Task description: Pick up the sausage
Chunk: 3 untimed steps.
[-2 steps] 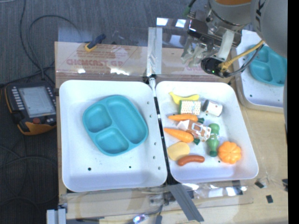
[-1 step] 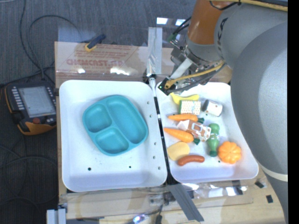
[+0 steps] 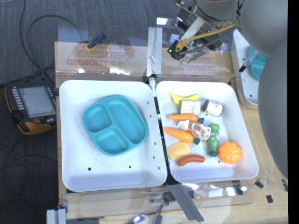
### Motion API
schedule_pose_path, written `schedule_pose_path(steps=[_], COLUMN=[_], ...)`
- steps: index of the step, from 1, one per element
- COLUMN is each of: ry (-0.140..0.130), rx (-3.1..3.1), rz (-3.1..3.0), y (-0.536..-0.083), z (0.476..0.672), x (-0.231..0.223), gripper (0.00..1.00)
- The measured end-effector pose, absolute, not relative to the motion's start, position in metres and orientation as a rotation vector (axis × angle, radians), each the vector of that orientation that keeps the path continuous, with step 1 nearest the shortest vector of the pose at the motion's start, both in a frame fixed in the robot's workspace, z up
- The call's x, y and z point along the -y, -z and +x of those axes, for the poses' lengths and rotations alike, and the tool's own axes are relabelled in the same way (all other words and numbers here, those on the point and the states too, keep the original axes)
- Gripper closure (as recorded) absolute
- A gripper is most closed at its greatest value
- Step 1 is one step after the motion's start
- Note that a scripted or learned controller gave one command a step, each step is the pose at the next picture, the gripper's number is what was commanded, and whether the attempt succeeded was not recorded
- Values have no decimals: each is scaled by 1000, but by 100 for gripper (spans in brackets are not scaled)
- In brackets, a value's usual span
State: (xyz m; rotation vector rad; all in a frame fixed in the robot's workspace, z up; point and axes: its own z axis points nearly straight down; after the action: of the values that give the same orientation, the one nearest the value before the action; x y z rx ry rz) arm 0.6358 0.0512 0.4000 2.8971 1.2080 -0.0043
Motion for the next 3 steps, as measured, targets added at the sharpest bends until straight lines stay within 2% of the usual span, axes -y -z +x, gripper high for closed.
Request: schedule_pose_path(steps=[1,2,3], ry=[7,4,11], rx=[-839,-1089,-890], rz=[3028,2944,3012], y=[-325,-434,-220], z=[650,626,586], x=[-120,-121,-150], gripper=[100,100,100])
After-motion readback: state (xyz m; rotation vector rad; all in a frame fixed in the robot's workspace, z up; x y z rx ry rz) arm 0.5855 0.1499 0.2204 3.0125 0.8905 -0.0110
